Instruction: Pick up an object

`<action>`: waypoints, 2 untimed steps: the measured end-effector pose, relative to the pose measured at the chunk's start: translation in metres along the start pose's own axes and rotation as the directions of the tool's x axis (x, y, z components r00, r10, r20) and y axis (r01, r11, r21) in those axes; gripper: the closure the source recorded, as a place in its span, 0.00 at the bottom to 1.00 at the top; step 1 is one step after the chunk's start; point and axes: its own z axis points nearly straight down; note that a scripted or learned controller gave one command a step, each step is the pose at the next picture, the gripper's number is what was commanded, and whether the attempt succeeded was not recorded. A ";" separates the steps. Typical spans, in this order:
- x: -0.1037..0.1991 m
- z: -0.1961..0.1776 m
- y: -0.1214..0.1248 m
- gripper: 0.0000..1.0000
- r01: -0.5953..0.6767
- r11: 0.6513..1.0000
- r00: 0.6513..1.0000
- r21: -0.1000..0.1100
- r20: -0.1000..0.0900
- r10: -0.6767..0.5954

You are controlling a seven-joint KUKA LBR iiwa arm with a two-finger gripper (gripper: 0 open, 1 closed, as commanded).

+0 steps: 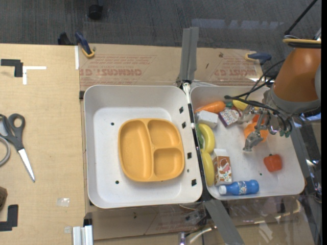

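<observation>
A yellow three-compartment plastic tray [151,150] is lying in the left shallow white bin [97,152]; a blue bottle [239,188] is lying in the right shallow white bin [286,180].

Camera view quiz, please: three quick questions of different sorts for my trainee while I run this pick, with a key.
1. True or false: the yellow tray lies in the left bin.
2. Multiple choice: what lies nearest the right bin's front wall? A) blue bottle B) carrot C) red block
3. Fill in: the gripper hangs over the ____ bin.

Key: 1 true. 2 A. 3 right.
</observation>
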 end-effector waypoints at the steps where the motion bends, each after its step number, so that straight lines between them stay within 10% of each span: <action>1: -0.035 0.000 0.038 0.00 -0.229 0.973 0.973 0.001 0.002 0.229; 2: 0.009 0.000 -0.030 0.00 -0.316 0.949 0.949 0.002 0.000 0.316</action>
